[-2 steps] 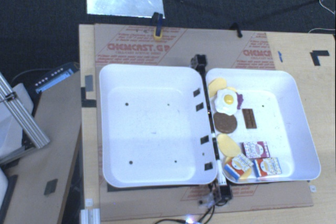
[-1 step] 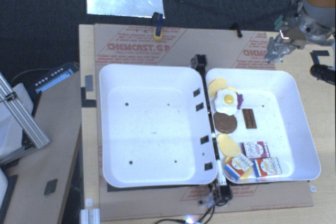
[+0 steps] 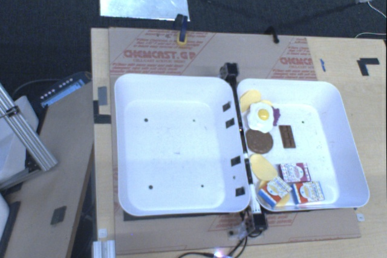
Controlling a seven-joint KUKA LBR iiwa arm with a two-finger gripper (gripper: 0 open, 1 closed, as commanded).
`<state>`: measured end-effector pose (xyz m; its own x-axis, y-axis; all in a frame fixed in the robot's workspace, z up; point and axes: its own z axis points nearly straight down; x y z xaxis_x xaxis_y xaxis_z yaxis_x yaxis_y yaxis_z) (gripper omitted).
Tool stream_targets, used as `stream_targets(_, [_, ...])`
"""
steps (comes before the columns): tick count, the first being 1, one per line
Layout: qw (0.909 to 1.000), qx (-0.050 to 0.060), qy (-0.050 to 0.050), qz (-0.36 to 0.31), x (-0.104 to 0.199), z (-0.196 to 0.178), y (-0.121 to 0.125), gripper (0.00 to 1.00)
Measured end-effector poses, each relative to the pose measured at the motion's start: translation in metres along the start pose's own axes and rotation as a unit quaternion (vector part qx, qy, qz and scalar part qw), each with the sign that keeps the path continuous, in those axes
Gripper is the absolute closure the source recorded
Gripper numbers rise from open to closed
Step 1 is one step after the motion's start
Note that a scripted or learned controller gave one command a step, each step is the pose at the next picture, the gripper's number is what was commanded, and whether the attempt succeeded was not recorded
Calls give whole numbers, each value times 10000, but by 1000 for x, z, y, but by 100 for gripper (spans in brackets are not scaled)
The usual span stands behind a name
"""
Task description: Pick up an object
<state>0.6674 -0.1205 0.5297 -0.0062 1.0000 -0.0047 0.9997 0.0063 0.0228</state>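
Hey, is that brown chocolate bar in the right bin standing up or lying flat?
Lying flat. The chocolate bar shows its broad face on the right bin floor.

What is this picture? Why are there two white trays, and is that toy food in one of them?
A camera up high looks down on a bench with two shallow white bins side by side. A robot arm normally reaches in from the right to pick things up. The right bin has pretend food along its left side: a fried egg, a round brown patty, a small brown bar, yellow slices and little printed boxes. The left bin has small dark dots on its floor. The bins rest on a brown cardboard sheet with red lettering. Nothing is being held right now.
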Motion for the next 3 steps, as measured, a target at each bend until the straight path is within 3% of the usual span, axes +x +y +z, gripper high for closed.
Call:
stream_targets(1, [9999,95,-1,61,-92,-6,-1,100])
stream_targets(2, [9999,160,37,30,-85,120,-13,100])
stream_targets(3, [10000,27,-8,7,-85,-16,-25,100])
